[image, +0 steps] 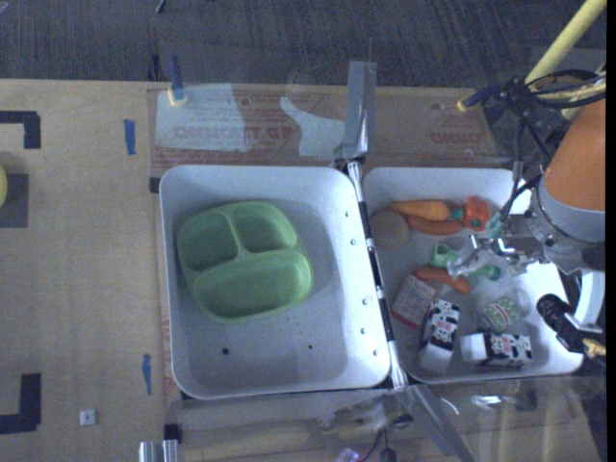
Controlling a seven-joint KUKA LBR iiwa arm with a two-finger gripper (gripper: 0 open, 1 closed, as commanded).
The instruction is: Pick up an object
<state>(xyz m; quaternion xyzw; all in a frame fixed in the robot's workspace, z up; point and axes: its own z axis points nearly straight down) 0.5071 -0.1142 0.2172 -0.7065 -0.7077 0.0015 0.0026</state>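
Looking down at your surface [87,287], you've got two white bins side by side. The left bin [192,354] holds a green divided plate [243,258], three compartments, sitting a bit toward the back left. The right bin [385,186] is where all the clutter is: a carrot [423,210] at the back, an orange-red toy [474,212] just beside it, a brownish round thing [389,227], a small red-and-white packet [415,299], and two cow-print milk cartons [439,333] near the front, one standing, one lying on its side.

Your tool [478,256] is over the middle of the right bin, among the teal and orange bits there. Honestly it's too blurry to say if the fingers are apart or together, or if anything's between them.

For writing: the cardboard strip [250,128] behind the bins has faded print under clear tape, but you can't really read it. The packet's label is too small too.
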